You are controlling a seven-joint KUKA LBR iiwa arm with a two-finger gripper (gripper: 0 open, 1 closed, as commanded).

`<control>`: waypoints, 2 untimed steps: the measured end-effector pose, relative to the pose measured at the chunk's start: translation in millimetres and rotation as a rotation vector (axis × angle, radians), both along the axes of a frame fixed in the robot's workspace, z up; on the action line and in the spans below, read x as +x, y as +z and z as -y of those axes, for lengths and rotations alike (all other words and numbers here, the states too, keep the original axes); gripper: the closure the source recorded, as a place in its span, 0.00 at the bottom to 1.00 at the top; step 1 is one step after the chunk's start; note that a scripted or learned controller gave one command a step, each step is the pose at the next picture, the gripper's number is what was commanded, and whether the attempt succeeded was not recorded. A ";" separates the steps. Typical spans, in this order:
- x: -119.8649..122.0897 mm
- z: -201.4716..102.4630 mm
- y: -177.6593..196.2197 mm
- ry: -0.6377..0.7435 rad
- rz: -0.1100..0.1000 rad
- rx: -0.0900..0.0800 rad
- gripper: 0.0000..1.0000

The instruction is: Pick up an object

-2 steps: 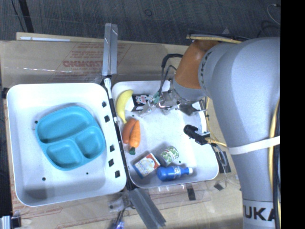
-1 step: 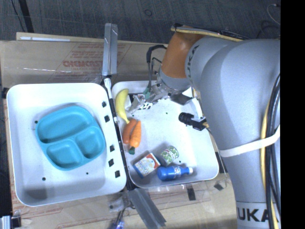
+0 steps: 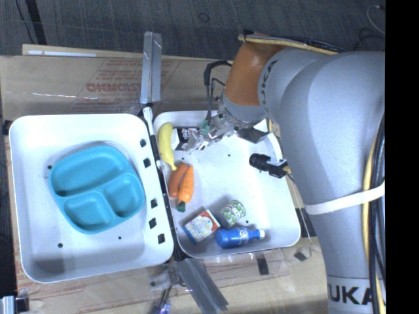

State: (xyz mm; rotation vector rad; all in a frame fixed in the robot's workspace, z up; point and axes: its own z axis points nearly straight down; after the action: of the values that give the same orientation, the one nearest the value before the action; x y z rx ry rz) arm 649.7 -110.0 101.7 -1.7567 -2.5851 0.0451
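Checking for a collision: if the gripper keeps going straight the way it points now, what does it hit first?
The gripper points left and down, near the right bin's far-left corner. Likely the banana first, just beyond its tip; depth is unclear, so it might meet the bin floor instead.

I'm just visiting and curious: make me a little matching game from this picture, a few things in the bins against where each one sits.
Things:
1. blue divided plate
2. banana
3. carrots
4. blue bottle

Places:
A. near edge of the right bin
B. far left corner of the right bin
C. left bin
D. by the right bin's left wall, just nearer than the banana

Pairs: 1-C, 2-B, 3-D, 4-A
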 end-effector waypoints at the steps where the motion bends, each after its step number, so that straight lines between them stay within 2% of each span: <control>1: 7.5 -62.7 91.8 0.002 0.030 0.015 1.00; 2: 7.3 -62.6 91.3 0.002 0.029 0.015 0.00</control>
State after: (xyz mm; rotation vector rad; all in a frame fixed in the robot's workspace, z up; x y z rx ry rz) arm 657.0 -47.4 193.0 -1.7622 -2.6000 0.0002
